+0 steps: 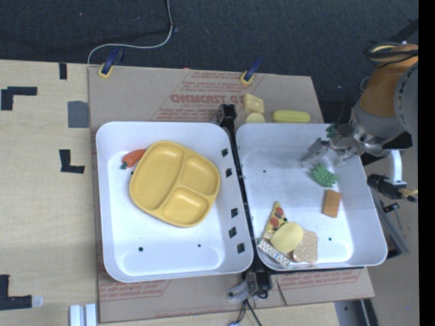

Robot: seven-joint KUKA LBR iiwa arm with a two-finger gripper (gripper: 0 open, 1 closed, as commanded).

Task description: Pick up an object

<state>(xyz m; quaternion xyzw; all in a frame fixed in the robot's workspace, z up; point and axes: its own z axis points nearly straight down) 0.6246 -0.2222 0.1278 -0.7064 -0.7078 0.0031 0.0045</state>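
Note:
My gripper (pixel 319 153) hangs over the upper right part of the right bin (pixel 272 182), its grey fingers spread apart with nothing between them. Just below it lies a small green toy (pixel 324 176). An orange-brown block (pixel 331 203) rests lower right of that. Near the bin's front edge sit a pizza slice (pixel 276 217), a yellow round piece (pixel 287 237), a tan cracker (pixel 306 247) and a small patterned wrapper (pixel 272 253).
The left bin (pixel 115 236) holds a yellow divided plate (pixel 175 182) with an orange carrot (pixel 133 157) tucked at its upper left. Behind the right bin, on the cardboard, lie a pale yellow chunk (pixel 253 104) and a corn cob (pixel 291 117).

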